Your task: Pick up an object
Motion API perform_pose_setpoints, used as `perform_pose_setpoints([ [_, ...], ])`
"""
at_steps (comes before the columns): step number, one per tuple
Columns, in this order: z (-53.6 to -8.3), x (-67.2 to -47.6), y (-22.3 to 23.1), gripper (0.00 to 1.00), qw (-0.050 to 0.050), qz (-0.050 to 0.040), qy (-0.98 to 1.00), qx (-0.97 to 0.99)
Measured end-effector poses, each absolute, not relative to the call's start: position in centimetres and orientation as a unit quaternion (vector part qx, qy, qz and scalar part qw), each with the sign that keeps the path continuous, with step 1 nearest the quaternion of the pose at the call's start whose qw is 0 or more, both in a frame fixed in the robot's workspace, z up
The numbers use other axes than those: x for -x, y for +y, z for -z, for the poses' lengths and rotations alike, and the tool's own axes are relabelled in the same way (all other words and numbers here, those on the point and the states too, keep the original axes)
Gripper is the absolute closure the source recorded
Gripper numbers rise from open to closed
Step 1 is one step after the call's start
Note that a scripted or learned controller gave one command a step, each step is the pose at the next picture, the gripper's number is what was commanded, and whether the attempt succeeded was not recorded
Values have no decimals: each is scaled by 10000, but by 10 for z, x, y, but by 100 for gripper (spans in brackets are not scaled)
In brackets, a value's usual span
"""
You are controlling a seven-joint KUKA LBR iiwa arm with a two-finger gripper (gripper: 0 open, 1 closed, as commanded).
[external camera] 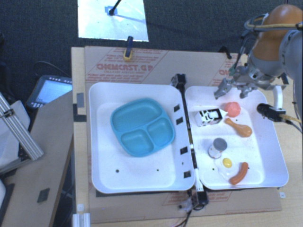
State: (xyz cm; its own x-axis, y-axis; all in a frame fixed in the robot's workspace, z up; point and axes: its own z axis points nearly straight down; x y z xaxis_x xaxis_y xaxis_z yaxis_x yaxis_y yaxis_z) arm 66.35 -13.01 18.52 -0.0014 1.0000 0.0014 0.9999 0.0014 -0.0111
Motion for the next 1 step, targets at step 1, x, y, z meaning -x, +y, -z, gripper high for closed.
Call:
perform_pose_setpoints([
  [1, -193, -667, -130, 0, -8, 6, -7083, 7059],
])
